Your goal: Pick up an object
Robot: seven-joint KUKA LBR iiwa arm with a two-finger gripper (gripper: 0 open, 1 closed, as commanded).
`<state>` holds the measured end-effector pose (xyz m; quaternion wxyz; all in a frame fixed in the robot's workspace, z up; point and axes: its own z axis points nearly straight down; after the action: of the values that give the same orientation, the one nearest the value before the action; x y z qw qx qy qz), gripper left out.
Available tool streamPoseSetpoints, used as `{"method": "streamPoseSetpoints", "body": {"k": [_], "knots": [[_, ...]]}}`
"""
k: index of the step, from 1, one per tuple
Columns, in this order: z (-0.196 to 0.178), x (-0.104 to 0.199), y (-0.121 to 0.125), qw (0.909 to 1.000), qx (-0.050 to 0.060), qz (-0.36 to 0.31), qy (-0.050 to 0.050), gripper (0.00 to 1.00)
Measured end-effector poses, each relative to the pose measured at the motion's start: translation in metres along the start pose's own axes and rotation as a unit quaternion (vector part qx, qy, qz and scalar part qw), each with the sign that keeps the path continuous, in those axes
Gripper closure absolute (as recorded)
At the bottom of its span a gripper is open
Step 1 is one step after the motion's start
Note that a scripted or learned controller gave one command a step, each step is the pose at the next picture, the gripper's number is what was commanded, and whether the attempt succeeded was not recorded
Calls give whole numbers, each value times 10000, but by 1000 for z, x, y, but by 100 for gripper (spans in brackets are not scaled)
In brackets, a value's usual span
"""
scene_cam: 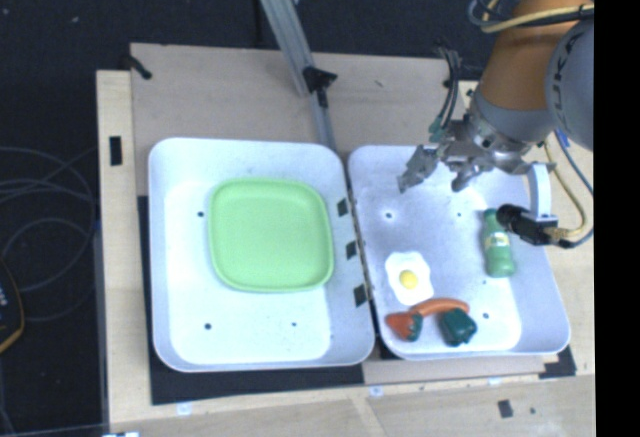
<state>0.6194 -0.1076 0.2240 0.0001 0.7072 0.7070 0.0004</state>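
Note:
My gripper [436, 175] hangs over the back of the right bin [440, 225], its two fingers spread apart with nothing between them. Below it in that bin lie a toy fried egg [408, 278], an orange-red sausage [438, 306], a red-brown piece [404, 326] and a dark teal piece [458, 326] near the front edge. A green bottle [497, 245] with a black cap lies by the bin's right wall. None of these touches the gripper.
The left bin [180, 255] holds a light green square plate [270, 234]. A grey slanted pole [285, 15] rises from behind the bins. Cables loop beside the arm at the right.

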Motion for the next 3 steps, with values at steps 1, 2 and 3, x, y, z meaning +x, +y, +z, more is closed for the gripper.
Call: {"method": "streamPoseSetpoints", "body": {"k": [1,2,3], "knots": [[61,-5,1,10000,26,4,-3,0],[113,-3,10,10000,24,0,-3,0],[124,-3,10,10000,4,1,-7,0]]}}
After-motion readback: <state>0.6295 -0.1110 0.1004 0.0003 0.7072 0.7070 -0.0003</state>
